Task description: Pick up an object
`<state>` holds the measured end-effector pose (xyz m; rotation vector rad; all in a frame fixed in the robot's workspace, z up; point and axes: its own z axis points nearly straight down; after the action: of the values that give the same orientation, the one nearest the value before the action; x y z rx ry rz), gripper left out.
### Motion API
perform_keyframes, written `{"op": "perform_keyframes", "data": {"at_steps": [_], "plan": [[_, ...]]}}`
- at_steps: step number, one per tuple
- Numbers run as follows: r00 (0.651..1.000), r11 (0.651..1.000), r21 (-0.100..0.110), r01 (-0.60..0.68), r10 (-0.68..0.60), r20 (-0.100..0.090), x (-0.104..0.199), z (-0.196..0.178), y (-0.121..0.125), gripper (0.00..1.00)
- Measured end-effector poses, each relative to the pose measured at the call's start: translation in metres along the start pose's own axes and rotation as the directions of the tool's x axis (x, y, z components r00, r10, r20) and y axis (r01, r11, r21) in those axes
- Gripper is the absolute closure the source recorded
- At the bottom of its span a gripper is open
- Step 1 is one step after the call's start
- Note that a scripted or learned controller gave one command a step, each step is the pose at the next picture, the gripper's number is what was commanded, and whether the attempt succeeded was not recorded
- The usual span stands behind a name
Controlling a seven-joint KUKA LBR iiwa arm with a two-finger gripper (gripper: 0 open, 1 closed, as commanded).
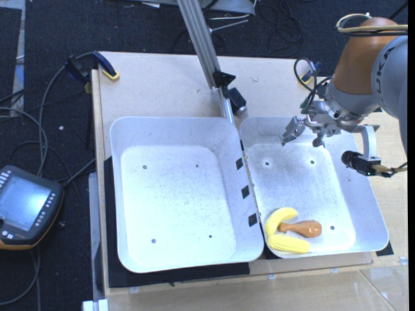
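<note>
Nearest the camera, at the front edge of the right bin (363, 203), two things are seen lying together. A yellow banana (283, 229) is curved around the near left corner of that bin, one end pointing up toward the bin's middle and the other stretched along the front wall. Against its inner curve a brown drumstick-shaped toy (305, 228) is laid, touching the banana, its thicker end turned to the right.

Beside this bin, to the left, the second white bin (130, 173) is set, the two rims overlapping along a seam marked by a few small black tabs. Dark speckles are scattered over both floors.

Farther back, over the rear part of the right bin, the gripper (303, 132) is held above the floor, well apart from the banana and the toy. Its two dark fingers are seen spread, with bare bin floor visible between them and nothing held there. Above it the grey wrist and the orange band (362, 56) of the arm are seen entering from the right.

Behind the bins, the pale wooden bench (162, 86) is crossed by a slanted aluminium rail (202, 34). On the dark floor at the left, a handheld control pendant (26, 203) is laid with its cables.
</note>
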<state>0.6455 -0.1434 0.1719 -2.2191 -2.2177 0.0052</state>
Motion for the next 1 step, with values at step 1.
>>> {"op": "perform_keyframes", "data": {"at_steps": [1], "plan": [[1.000, 1.000, 0.000, 0.001, -0.001, 0.000, -0.0013, 0.0635, -0.0026, 0.00]]}}
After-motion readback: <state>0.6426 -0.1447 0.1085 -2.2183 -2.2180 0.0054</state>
